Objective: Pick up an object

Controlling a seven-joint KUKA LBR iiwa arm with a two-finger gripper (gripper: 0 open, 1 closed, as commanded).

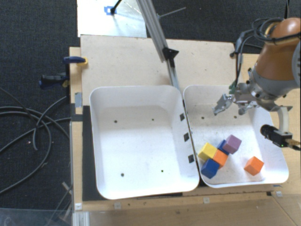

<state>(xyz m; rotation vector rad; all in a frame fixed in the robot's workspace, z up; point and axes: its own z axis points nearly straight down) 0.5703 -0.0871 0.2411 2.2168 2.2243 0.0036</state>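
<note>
A pale wooden surface (127,62) stands on dark carpet (33,27). Left of the surface, black cables (28,126) loop over the carpet, and a blue and yellow clamp (75,60) grips the surface's left edge. Beyond its far edge lies a pale sheet (106,20) with a small blue mark (109,10), crossed by a slanting metal pole (153,22).

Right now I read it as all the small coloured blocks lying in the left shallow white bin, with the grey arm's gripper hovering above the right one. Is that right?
Not quite. The camera view shows the blocks in the right shallow white bin: yellow block, blue block, purple block and a lone orange block. The two-finger gripper does hover above that right bin.
</note>
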